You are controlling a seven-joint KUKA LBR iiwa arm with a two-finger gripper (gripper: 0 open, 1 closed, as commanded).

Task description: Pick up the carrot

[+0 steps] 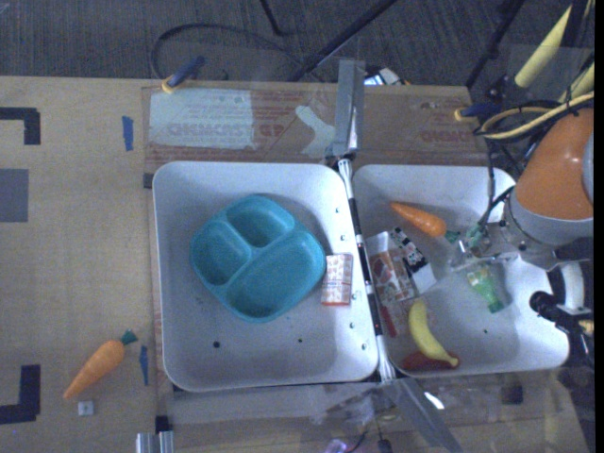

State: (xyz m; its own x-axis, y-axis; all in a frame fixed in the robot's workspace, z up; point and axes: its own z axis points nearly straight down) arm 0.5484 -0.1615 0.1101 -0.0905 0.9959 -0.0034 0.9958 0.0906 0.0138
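A carrot (419,219) is lying near the far edge of the right bin (538,343), and a second carrot (95,367) is lying on the bench (75,253) beside the left bin's (189,196) near left corner. The gripper (479,253) is hovering over the right bin's right side, beside the first carrot; its grip cannot be told.

A single fixed camera looked down from above at a slant onto the pale wooden bench (66,281). It stood far enough off to take in both shallow white plastic bins, the left bin (179,347) and the right bin (528,343), side by side near the middle of the picture. Dark carpeted floor (113,17) ran along the top edge. The grey arm with its orange band (559,182) entered from the right.
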